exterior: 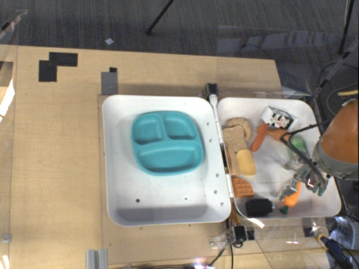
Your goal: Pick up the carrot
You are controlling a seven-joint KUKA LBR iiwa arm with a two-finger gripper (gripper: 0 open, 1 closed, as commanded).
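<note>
The two-finger gripper (pixel 296 185) hangs low at the right bin's (pixel 328 205) front right corner, seemingly clamped on the small orange plastic carrot (pixel 290 196) with its green tip, though the lift clear of the bin looks not yet done.

gripper (pixel 296 185) low in right bin (pixel 322 125), near its right wall; carrot (pixel 290 196) touching it just below. dark block (pixel 258 207) left of carrot, waffle (pixel 242 187) further left. bread slices (pixel 236 134) up-left, sausage (pixel 259 137) above. divided tray (pixel 166 142) in left bin (pixel 120 167), far left
</note>
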